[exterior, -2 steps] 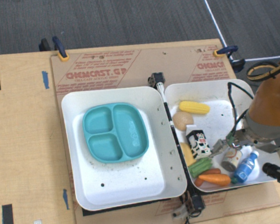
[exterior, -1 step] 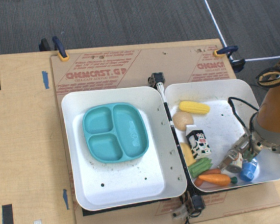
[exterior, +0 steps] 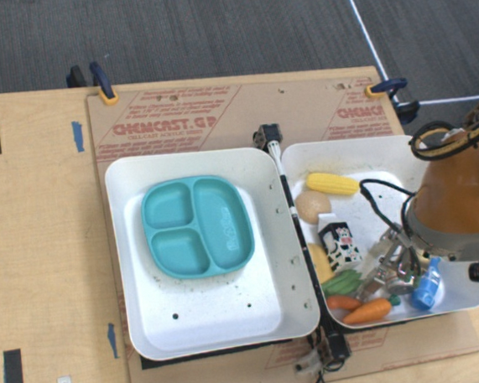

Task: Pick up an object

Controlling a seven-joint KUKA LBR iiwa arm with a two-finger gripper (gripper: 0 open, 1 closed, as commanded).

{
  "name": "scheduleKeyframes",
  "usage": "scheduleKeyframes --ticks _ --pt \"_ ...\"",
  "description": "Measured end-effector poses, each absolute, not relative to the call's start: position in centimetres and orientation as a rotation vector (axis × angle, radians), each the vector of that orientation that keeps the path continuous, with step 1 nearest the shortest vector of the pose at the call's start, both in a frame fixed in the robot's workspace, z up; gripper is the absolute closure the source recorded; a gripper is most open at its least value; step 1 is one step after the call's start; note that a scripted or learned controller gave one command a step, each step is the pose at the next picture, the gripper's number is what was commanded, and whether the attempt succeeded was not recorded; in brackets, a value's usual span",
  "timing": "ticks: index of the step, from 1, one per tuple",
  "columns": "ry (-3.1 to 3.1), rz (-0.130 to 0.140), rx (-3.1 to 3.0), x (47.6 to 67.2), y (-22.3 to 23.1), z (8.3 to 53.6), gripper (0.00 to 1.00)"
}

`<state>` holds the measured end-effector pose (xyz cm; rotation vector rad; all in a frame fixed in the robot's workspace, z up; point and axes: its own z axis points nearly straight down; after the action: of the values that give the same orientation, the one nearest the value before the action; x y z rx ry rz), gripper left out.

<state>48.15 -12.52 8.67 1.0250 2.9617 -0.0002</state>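
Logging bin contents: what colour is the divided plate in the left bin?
Teal (light blue-green), the divided plate; it shows clearly in the camera view.

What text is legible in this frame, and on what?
"CHEMCAST GP", red print, on the brown paper-covered sheet under the two bins, at its upper left.
"CHEMCAST", same red print, cut off by the arm, at that sheet's upper right.
Smaller red lines above and below both logos: too blurred to read.
Black-and-white cow-patterned toy in the right white bin: pattern, no readable text.
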Motion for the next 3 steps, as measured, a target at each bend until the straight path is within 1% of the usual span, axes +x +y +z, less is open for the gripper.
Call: scheduleKeyframes --ticks 1,2,3 --pt "3.061 0.002 0.669 48.1 -15.9 8.6 0.00" --pt "3.112 -0.001 0.374 53.1 -15.0 8.6 0.00" --pt "3.096 -0.005 -0.253 49.8 -16.9 9.1 0.00"
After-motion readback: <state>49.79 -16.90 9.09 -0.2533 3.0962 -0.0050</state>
